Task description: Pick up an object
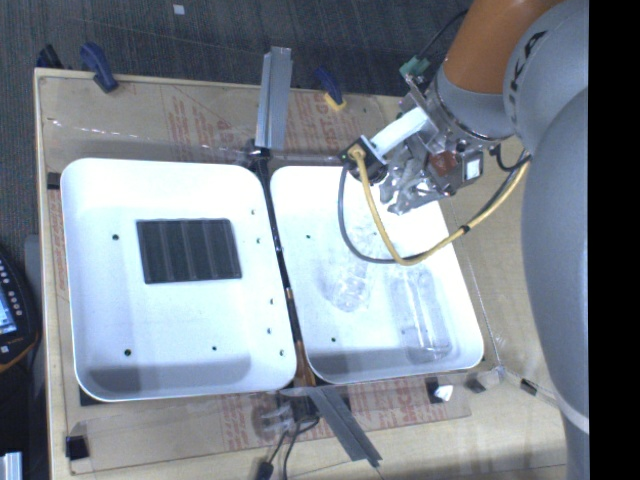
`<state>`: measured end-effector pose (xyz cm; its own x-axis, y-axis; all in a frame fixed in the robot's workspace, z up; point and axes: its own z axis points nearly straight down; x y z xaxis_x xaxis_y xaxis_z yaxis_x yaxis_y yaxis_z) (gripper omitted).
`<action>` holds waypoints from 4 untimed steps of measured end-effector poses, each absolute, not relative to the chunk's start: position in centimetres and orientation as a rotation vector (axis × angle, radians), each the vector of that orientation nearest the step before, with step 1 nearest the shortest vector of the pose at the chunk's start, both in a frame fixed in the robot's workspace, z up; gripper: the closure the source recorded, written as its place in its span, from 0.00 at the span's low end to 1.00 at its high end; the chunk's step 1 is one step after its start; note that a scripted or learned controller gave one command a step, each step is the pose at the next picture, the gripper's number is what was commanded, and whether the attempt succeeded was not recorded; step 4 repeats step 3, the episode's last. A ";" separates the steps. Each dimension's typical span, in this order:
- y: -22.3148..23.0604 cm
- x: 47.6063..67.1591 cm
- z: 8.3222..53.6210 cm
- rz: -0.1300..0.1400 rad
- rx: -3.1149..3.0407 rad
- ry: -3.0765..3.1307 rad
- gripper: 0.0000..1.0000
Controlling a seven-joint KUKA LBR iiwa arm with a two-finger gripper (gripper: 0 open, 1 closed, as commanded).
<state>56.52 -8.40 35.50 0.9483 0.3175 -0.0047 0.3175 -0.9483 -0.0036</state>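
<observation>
Fingers (400, 200) above right bin's (310, 348) clear plastic bottle (424, 313).

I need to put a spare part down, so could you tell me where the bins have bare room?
Left bin: bare floor around the dark ribbed plate, widest toward the near wall. Right bin: crowded by two clear objects, with the gripper above its far end.
</observation>
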 end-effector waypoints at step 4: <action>-17.4 59.8 25.5 0.004 -3.004 -0.914 0.00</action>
